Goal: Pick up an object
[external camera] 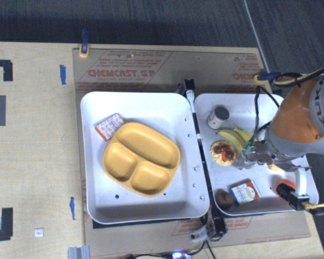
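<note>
A: Pincer (249, 153), whereabouts?

B: Low over the right bin (237, 106), at the end of the grey arm (294, 123), reaching in from the view's right.

A: Open or closed?

B: Cannot tell from this angle.

A: Closest to it?

B: Banana (236, 135), just up and left of the pincer in view. Touching or barely apart, hard to say which. Next, a round disc (222, 152) with red topping, just left of the pincer and right beside the banana.

A: A bit further off?

B: Cup (218, 116), up and left of the pincer, beyond the banana, near the bin's far wall. Carton (244, 192), below the pincer in view, near but clearly apart, lying flat. Brown ball (223, 198), below and left of the pincer, just beside the carton, close to the bin's corner.

A: And well apart from the pincer?

B: Far to its left, in the left bin (97, 198): a yellow tray (141, 158) with three bulges, lying upside down. Also a small red-and-white packet (108, 125), touching the tray's upper-left edge.

A: Under both bins?

B: Cardboard sheet (151, 69), on a pale wooden worktop (32, 144).
</note>
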### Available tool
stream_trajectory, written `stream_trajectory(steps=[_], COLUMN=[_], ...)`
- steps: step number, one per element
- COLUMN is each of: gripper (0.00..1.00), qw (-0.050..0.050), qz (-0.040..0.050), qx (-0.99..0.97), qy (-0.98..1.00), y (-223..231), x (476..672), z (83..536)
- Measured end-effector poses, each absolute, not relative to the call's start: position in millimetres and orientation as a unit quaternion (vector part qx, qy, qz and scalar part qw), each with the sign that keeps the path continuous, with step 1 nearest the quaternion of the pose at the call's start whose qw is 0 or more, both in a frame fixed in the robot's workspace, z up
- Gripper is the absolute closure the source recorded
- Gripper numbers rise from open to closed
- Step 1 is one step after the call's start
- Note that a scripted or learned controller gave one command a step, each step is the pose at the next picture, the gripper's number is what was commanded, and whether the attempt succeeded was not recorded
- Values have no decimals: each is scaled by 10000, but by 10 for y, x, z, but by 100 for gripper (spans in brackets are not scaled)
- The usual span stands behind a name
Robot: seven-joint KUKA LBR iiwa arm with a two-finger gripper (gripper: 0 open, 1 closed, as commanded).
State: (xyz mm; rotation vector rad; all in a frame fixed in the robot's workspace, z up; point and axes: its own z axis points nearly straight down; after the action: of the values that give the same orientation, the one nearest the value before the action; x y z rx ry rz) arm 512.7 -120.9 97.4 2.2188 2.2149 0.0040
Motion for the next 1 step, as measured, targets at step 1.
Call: stream_trajectory(steps=[1], gripper=[0], qw=[31], qz=[13], qx=[7076], qy=[7066], y=[-1208], x=[5126], z=[973])
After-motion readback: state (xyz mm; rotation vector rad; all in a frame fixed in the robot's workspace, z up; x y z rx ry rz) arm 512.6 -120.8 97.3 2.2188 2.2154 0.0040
